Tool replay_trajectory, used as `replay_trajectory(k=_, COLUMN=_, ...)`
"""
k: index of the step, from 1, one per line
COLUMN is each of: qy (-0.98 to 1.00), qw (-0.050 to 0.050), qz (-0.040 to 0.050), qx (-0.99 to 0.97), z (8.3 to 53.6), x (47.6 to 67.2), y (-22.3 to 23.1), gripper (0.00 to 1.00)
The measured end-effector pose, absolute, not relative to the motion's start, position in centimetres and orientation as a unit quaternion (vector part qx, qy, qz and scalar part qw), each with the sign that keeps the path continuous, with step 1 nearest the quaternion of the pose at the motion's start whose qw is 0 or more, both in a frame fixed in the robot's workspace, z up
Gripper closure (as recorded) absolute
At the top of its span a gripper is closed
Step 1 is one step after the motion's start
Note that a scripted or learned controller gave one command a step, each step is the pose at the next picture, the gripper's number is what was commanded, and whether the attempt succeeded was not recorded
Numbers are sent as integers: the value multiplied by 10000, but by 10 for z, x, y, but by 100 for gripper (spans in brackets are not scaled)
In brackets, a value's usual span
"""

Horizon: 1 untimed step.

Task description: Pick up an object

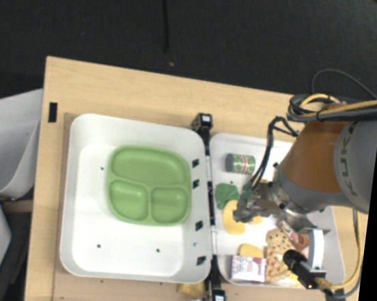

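My gripper [248, 209] reaches down into the right bin [271, 149], over a yellow flat piece [232, 224] and just right of a green leafy toy [224, 194]. A green and red can [240, 163] lies on its side at the bin's back. Near the front lie a white and pink box [249, 268], a pale yellow chunk [250, 250] and a spotted cookie-like piece [276, 246]. Nothing shows between the gripper's tips from this angle.
The left bin [81, 235] holds a green divided plate [148, 184]. A black clip [202, 121] sits at the top of the divider between the bins. The arm's orange band and grey body cover the right bin's right side.
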<state>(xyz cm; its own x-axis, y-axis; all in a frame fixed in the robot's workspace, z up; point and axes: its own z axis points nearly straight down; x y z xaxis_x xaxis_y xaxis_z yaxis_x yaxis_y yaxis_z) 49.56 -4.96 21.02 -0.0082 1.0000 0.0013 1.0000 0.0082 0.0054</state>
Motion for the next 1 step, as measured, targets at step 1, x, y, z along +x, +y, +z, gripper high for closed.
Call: replay_trajectory(k=1, qy=7114, qw=-2, qz=8, qx=7028, z=272, x=491, y=48, gripper=100)
